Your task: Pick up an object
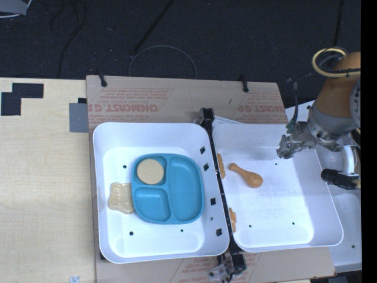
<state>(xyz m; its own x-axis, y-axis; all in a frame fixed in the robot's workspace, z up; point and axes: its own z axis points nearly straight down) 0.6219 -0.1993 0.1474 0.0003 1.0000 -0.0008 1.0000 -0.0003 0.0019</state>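
In the right bin [306, 229] lies an orange-brown drumstick-shaped piece [246, 175], left of the bin's middle. My gripper [287, 148] hangs over the bin's upper right part, a little right of and above the drumstick and apart from it. Nothing shows between its fingers. Two small tan pieces sit against the divider: one [220, 163] near the drumstick, one [232, 219] lower down. The left bin [112, 240] holds a blue divided tray [177, 193] with a round tan cookie [149, 171] in its upper left compartment. A pale tan slice [121, 197] rests beside the tray's left edge.
The grey arm with its orange band [337, 93] comes in over the right bin's far right corner. A black clamp strip [213, 181] runs between the two bins. Cardboard [177, 102] lies under both bins, and a light wooden bench [41, 187] extends to the left.
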